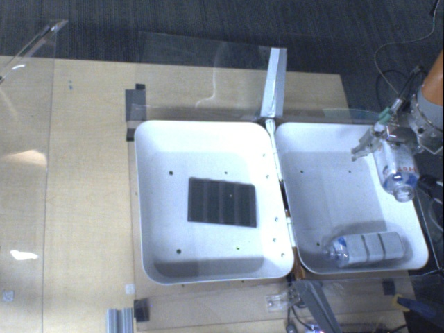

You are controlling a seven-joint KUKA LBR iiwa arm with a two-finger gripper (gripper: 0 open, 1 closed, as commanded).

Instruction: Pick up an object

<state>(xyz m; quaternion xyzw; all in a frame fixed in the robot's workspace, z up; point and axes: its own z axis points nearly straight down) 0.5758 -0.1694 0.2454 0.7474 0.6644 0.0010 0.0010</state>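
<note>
1. Bottle (397,174) of clear plastic with a blue cap hangs neck-down over the right bin's (316,186) far right side, clamped between the fingers of the gripper (393,151).
2. Gripper fingers are closed on the bottle's upper body; the grey arm (431,109) with its orange band enters from the right.
3. Second clear bottle (365,248), also blue-capped, lies on its side along the right bin's near wall.
4. Left bin (159,158) holds a dark ribbed rectangular pad (223,202) lying flat near its middle.
</note>
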